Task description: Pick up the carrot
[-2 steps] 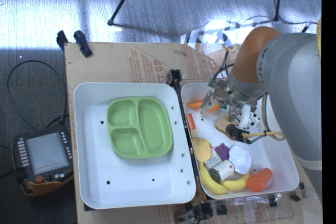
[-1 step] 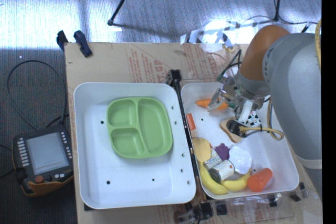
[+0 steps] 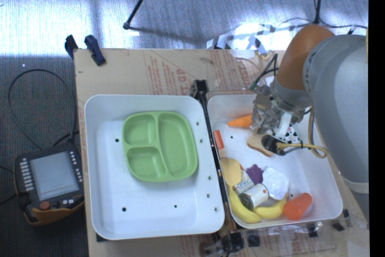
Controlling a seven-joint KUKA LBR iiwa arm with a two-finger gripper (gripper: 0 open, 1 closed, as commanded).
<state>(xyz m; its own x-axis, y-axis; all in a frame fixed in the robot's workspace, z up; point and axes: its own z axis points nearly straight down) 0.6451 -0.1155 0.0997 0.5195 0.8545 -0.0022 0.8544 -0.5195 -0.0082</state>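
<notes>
Left bin [image 3: 108, 213]: green divided plate [image 3: 160, 145]; right bin [image 3: 322, 180]: banana [image 3: 258, 212], cup [image 3: 297, 206], carrot [image 3: 240, 121] touching the hand [image 3: 264, 123] at its 9 o'clock, grip state indiscernible.

Soft, bluish daylight; glare patches on floor [image 3: 120, 9]

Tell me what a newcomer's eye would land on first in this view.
The big grey arm with its orange band comes in from the right, its gripper down in the right bin beside the carrot. The green divided plate lies alone in the left bin, while toy food crowds the right bin's near end.
</notes>
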